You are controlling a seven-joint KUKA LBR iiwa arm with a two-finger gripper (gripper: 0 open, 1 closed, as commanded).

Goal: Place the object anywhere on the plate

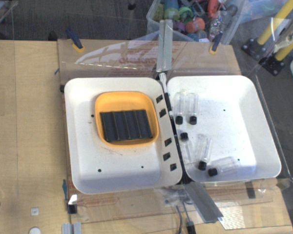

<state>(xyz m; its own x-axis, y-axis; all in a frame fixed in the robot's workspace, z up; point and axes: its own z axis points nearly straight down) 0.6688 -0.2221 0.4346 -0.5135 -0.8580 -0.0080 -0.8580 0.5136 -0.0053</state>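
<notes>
An orange square plate (124, 97) lies in the left white bin (83, 150). A flat black ribbed block (126, 125) rests on the plate, covering most of its middle. In the right white bin (244, 106) lie several clear vials with black caps: two side by side near the divider (185, 108), one upright-looking vial lower down (203, 152), and one on its side near the front edge (223, 165). A loose black cap (184, 136) sits close to the divider.
A ridge with black clips (167, 130) separates the two bins. Behind the bins, a clear box of colourful toys (195, 6) stands on the bench. Yellow-and-black equipment (276, 28) is at the upper right. A metal bracket (202, 204) juts out at the front.
</notes>
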